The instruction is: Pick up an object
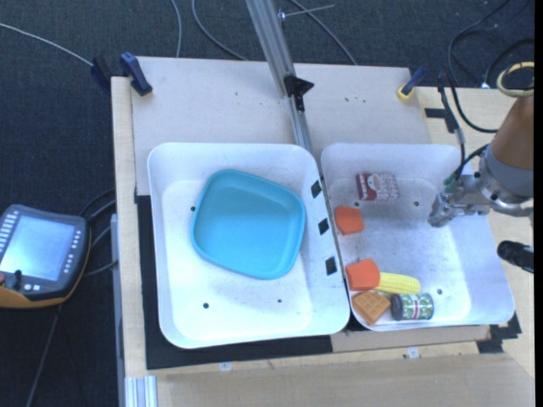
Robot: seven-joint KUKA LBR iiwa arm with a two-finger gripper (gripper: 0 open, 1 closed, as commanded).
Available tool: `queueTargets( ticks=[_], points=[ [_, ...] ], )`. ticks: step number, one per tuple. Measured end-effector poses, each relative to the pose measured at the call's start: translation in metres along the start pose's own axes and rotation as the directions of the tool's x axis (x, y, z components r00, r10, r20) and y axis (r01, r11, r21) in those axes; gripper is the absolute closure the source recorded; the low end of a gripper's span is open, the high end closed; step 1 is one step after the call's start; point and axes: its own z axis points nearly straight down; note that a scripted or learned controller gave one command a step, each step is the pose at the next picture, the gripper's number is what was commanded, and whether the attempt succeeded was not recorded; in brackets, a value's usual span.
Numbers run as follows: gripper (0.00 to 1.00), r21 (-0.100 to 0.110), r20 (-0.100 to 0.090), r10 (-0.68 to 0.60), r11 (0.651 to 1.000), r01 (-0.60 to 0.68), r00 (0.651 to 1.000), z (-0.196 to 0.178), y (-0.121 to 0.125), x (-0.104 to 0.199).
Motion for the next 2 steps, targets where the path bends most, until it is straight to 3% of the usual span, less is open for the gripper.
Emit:
queueTargets(
  ticks=[2],
  points=[
    [1.00,-0.004,0.001,0.000,1.000,0.000,1.000,-0.110,-0.013,0.002]
  ],
)
